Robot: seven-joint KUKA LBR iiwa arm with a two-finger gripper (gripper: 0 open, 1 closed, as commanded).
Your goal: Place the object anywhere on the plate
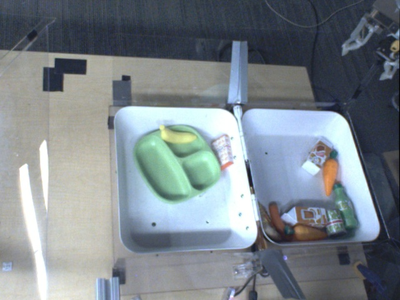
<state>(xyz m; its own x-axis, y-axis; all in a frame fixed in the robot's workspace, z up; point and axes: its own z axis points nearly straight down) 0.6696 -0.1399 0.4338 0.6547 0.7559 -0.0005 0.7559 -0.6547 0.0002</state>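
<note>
A green divided plate lies in the left bin, towards its back. A yellow banana rests in the plate's far compartment. A small red-and-white packet lies on the bin floor just right of the plate, touching or nearly touching its rim. My gripper is high at the view's top right corner, beyond the back of the right bin and far from every object. Nothing shows in it.
The right bin holds a carrot, a small carton, a green bottle, a brown box, a sausage and an orange item, mostly along its front and right side. A metal divider stands between the bins.
</note>
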